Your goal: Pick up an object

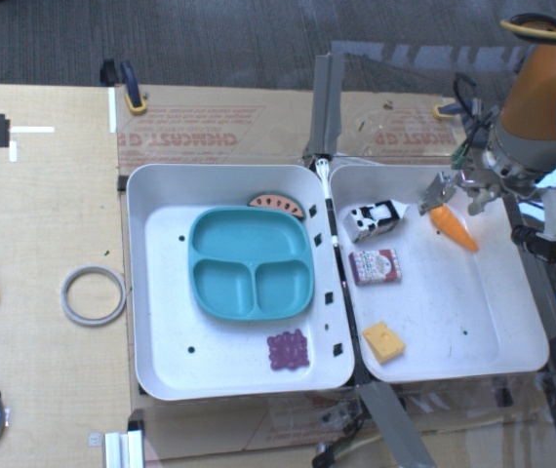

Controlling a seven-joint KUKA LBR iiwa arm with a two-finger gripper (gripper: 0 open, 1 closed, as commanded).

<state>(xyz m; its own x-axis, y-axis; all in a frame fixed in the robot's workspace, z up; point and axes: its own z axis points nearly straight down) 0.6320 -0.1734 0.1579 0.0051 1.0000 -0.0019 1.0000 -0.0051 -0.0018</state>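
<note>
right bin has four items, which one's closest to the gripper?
The orange carrot, lying at the bin's upper right directly beside the gripper. The black-and-white cow toy, the red packet and the yellow cheese wedge all sit farther left or lower.

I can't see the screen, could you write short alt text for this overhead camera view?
A grey and orange robot arm reaches from the right, its gripper over an orange carrot in the right bin, beside a cow toy, a pink packet and a cheese wedge. The left bin holds a teal divided plate, purple grapes and a watermelon slice.

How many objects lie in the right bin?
4: a black-and-white toy cow at the upper left, an orange carrot near the gripper, a small red packet in the middle, and a yellow cheese wedge at the lower left.
</note>
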